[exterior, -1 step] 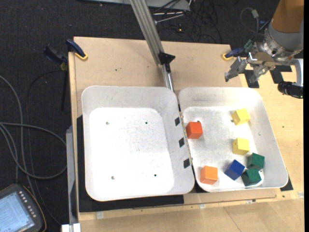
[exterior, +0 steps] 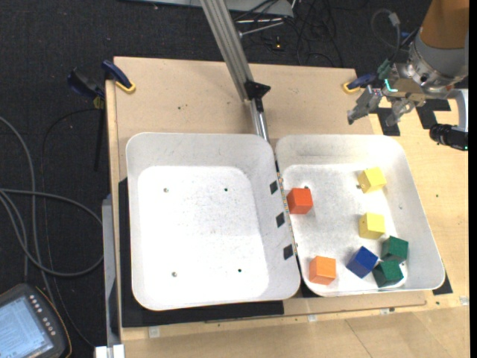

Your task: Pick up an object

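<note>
Blocks are all sitting in the right bin [exterior: 417, 200], middle-right of frame: orange-red cube [exterior: 299, 200] near its left wall, orange cube [exterior: 323, 269] at the bottom, blue cube [exterior: 363, 262] beside two green cubes [exterior: 390, 262], two yellow cubes [exterior: 371, 202] above them. Claw [exterior: 381, 109] is hovering upper right, over the bare surface [exterior: 313, 95] beyond the bin, fingers apart, gripping nothing. Left bin [exterior: 141, 200] is lying alongside.
</note>
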